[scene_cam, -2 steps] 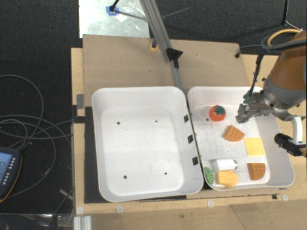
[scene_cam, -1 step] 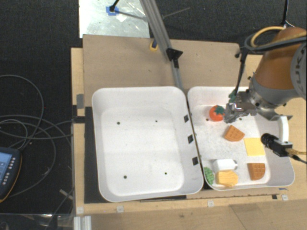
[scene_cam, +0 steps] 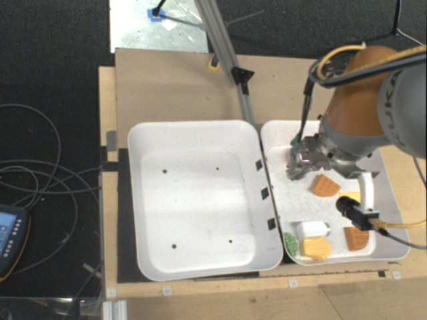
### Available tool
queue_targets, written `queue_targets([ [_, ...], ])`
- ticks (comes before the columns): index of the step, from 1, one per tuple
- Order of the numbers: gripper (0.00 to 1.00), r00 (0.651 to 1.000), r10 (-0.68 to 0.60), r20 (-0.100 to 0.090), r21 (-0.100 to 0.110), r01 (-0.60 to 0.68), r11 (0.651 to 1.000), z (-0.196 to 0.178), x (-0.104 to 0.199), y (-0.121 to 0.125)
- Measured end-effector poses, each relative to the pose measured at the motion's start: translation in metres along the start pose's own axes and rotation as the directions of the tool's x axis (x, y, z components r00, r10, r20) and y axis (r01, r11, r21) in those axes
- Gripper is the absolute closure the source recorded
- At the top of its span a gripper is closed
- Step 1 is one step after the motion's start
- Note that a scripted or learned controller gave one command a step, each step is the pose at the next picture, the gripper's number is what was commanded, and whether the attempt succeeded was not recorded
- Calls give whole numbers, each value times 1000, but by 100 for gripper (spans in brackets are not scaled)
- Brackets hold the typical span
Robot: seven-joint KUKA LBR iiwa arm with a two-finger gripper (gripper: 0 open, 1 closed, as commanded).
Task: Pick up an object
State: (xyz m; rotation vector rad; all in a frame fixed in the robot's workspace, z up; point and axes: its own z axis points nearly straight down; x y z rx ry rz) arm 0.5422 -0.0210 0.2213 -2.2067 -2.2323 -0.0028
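Observation:
My gripper (scene_cam: 297, 165) hangs low over the right bin (scene_cam: 280, 199), near that bin's upper left part, with the grey arm and orange band behind it. An orange wedge (scene_cam: 325, 186) lies just right of the gripper. Further toward the front sit a white block (scene_cam: 312, 229), a yellow piece (scene_cam: 316, 247), a second orange piece (scene_cam: 357, 238) and a small green item (scene_cam: 290, 243) at the bin's left rim. A yellow object (scene_cam: 353, 197) peeks out beside the arm's white bracket.
The left bin (scene_cam: 193, 199) lies beside the right one, their rims meeting along black clips (scene_cam: 265, 192). A grey pole (scene_cam: 223, 42) slants across the bench behind the bins. Cables trail off the arm at the right.

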Motion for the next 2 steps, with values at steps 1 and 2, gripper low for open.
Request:
queue_targets([
  [1,100,1000,1,0,-1,-1,1000,-7,44,-13],
  [2,100,1000,0,0,-1,0,1000,-7,92,-14],
])
